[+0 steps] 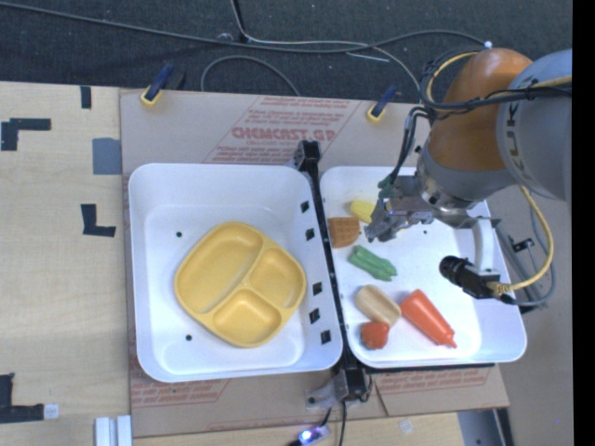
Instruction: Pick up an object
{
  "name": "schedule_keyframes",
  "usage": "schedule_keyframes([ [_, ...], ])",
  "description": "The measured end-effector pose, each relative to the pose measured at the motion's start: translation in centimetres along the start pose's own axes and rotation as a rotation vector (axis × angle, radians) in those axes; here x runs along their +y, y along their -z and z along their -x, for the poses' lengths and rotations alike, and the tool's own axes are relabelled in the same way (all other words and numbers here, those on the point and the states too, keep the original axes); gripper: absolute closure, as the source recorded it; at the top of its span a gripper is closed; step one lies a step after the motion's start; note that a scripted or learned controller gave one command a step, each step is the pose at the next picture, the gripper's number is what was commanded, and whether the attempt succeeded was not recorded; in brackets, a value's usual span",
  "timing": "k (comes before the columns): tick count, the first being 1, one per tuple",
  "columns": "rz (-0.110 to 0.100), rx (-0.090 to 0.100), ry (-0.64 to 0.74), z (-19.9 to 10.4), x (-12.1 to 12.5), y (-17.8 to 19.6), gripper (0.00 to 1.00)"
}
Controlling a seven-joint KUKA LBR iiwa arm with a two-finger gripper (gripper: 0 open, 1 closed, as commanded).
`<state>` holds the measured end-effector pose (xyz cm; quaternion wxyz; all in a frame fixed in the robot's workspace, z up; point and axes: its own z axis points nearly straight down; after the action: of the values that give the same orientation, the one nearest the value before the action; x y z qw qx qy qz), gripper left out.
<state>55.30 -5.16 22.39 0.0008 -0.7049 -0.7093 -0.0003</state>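
Your fingers [383, 228] hover just above the green bean pod [373, 263] (right bin [502, 342]); I cannot tell whether they're spread.

Glossy yellow plastic tray [240, 282]

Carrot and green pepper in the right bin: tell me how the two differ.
The carrot is orange; the green pepper is green. The carrot looks longer and tapers to a point, while the green pepper is shorter and lumpier. The carrot lies toward the bin's near side, apart from the gripper; the green pepper lies just below it. Both are toy foods lying flat and slanted in the right bin.
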Motion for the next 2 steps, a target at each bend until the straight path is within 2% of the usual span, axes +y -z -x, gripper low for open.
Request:
schedule_keyframes([
  [2, -0.002, 0.0, 0.001, -9.3, -3.1, 0.8, 1.0],
])
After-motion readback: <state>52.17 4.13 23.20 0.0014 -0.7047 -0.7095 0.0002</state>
